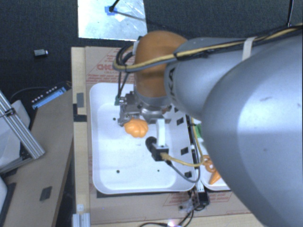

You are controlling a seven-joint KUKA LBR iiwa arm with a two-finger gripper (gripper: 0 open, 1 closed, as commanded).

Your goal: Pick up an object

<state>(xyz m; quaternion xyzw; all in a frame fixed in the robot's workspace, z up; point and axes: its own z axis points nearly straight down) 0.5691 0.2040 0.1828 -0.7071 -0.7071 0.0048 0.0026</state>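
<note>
A rounded orange-yellow object lies in the left white bin, near its middle. My gripper hangs just above and to the left of it, under the orange wrist band, touching or nearly touching the object's upper edge. The wrist and its black mounts hide the gripper's tips. The big grey arm covers the right half of the view.
A sliver of the right bin peeks out under the arm, with an orange item and something green in it. A cable loops over the left bin's right side. Bare white floor lies left of and in front of the object.
</note>
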